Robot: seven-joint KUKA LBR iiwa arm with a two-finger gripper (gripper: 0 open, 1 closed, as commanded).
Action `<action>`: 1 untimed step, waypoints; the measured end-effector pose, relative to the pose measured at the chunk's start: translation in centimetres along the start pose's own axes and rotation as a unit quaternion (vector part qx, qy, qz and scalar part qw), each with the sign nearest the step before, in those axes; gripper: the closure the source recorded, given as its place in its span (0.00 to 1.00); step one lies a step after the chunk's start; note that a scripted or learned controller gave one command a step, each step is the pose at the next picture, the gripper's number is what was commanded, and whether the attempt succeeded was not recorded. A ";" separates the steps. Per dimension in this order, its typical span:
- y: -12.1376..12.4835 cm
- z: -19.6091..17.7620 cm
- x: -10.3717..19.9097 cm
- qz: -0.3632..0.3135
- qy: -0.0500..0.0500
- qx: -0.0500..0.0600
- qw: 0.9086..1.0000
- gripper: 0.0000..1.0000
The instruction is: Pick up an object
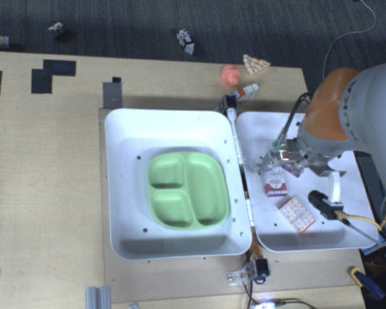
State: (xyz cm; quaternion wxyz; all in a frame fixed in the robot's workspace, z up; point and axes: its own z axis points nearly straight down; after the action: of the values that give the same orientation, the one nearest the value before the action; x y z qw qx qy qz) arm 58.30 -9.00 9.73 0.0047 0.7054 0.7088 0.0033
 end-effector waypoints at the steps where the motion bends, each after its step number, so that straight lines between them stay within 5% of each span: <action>1: 0.0 -0.9 0.1 -0.002 0.000 0.000 1.000 1.00</action>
State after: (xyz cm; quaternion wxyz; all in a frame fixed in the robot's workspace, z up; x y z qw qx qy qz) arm 58.30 -8.92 10.62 0.0042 0.7040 0.7102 0.0033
